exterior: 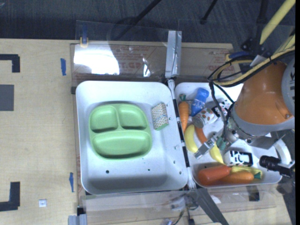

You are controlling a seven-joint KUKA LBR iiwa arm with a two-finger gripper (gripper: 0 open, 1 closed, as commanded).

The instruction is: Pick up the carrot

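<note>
Reaching in from the right, the grey arm (269, 100) with its orange band hung low over the right-hand bin (274, 184), its pincer (216, 144) poised among a jumble of toy food. Whether the pincer was open or closed could not be told from this angle — its metal tip lay over a yellow banana (190, 138) and nothing could be seen clamped in it.

The carrot (183, 114) lay at the bin's left wall, its green top pointing toward the far edge, just beside the banana and apart from the pincer. A blue bottle (200, 99) stood near the carrot's leafy end. Along the bin's near wall rested a red-orange sausage-shaped item (213, 173) touching a second orange piece (241, 176), with a black-and-white object (239, 158) just above them.

In the left-hand bin (93, 172) sat a green divided plate (121, 129) — three compartments — and a small patterned sponge-like block (160, 116) near the shared wall. Both bins rested on a pale wooden worktop (37, 125) marked with black corner brackets and blue tape.
</note>
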